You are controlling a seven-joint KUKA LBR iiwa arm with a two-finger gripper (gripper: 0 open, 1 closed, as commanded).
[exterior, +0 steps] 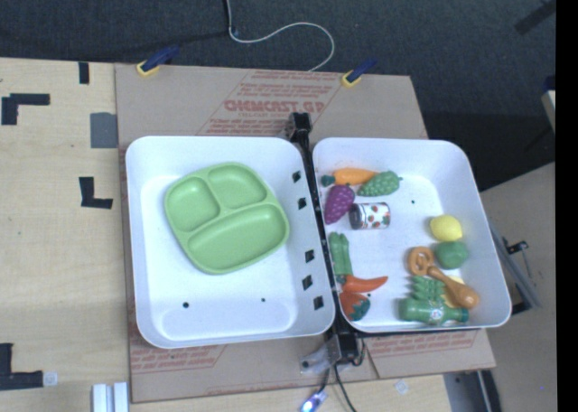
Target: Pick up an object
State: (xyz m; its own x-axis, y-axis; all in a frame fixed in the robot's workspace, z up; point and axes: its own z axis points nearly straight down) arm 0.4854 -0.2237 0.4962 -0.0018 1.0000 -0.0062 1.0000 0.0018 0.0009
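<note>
Green bottle lies lengthwise along right bin's near wall | lemon beside right wall, arm's entry side | plate in left bin | gripper state: cannot tell

Wooden bench, cardboard sheet, two white bins

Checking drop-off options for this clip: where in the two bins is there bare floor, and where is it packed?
Left bin: bare along the front edge and both sides of the green divided plate. Right bin: open patch mid-floor between the can and lemon, plus the back right corner. Crowded along the divider and the front right.
</note>
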